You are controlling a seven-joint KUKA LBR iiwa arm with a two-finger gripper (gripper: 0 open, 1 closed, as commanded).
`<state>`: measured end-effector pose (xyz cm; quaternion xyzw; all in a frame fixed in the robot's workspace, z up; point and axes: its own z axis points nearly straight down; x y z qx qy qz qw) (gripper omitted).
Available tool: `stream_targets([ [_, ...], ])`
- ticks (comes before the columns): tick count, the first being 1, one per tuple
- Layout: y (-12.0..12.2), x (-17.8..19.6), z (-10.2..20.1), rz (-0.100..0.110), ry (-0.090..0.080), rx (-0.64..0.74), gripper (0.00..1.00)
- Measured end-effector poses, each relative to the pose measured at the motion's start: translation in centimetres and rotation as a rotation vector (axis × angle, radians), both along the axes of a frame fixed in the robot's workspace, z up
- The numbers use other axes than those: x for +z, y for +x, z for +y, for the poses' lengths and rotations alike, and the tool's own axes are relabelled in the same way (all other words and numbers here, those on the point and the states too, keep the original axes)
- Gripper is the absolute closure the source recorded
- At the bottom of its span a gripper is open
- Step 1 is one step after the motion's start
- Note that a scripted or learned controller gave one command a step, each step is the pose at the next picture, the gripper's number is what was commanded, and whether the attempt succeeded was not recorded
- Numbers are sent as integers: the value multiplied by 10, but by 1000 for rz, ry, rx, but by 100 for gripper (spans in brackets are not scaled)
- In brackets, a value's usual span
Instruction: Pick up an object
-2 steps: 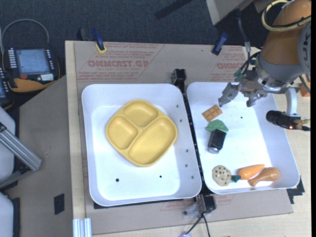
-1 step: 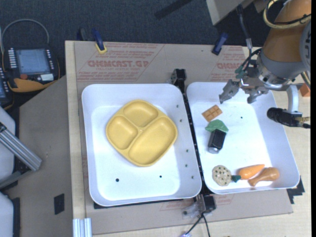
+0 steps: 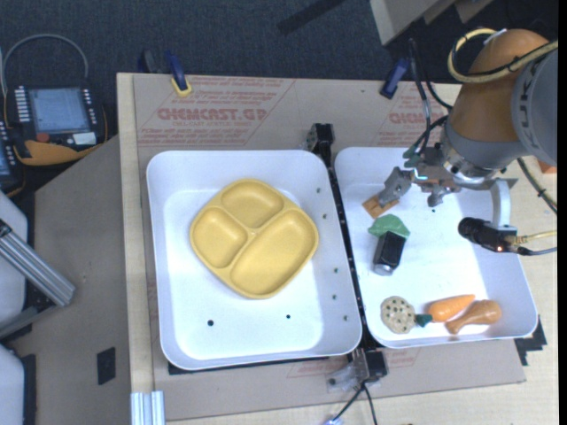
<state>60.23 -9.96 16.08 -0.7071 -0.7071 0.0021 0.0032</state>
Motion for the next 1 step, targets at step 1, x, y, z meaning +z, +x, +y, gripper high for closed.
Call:
stream_targets([
  [1,1,-64,-2,1,0,-1,0],
])
